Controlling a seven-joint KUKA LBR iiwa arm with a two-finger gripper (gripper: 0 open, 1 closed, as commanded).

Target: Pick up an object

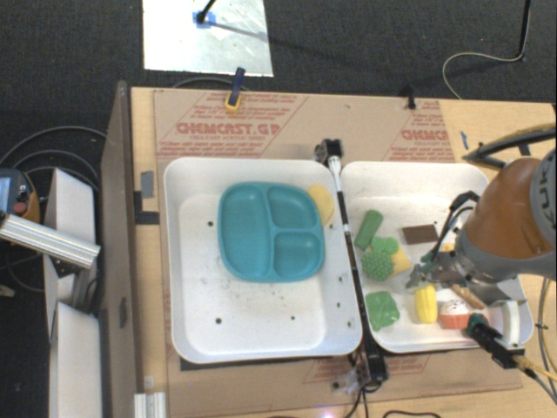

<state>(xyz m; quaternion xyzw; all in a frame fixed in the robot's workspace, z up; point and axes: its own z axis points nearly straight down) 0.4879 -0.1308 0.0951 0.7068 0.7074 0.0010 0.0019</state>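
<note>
The right bin (409,174) holds several small items. Among them are a green oblong piece (368,229), a bumpy green piece (378,263), a flat green piece (381,310), a brown block (419,234), a yellow piece (425,304) and a red and white piece (452,314). My gripper (428,273) is low in this bin, just above the yellow piece and right of the bumpy green one. The wrist hides much of it, and nothing can be seen held in it.
The left bin (200,320) carries a teal divided plate (270,232) with a yellow item (323,203) at its right edge. A ridge (348,251) divides the two bins. My arm (518,216) covers the right bin's right side.
</note>
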